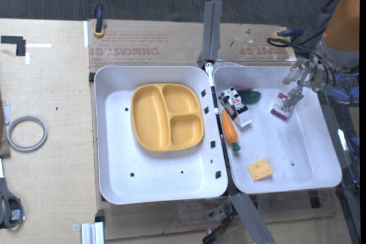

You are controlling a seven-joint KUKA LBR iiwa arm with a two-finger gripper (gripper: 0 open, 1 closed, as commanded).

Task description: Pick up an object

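White plastic, shallow: two bins stood side by side on the pale wooden tabletop (51, 180), the left bin (108, 180) and the right bin (320, 174) meeting at a grey centre divider.

Left bin: one yellow plastic plate with three compartments (167, 117), lying flat toward the bin's far edge, nothing on it.

Right bin, four loose items near its left wall and front edge:
- black-and-white cow-patterned toy block (233, 101), near the far-left corner;
- dark green rounded item (250, 96), touching or just beside the cow block on its right; too small to identify further;
- orange toy carrot with a green stub (230, 130), lying along the left wall, just in front of the cow block;
- yellow wedge of toy cheese (259, 170), toward the front edge, apart from the rest.

Gripper (289, 101): reached in over the right bin's far-right corner. A small purple-and-white packet-like object (281, 107) sat at the tips of the jaws, which appeared narrowed around its upper end. Whether it hung clear of the bin floor or still touched it could not be told from this slanted view.

Progress, as judged: an object had been selected and apparently gripped, so the grasp was probably made. Remaining: a clear lift away from the bin floor, confirming the hold. The other four items lay untouched.

Elsewhere on the tabletop: grey tape ring (26, 133) near the left edge.
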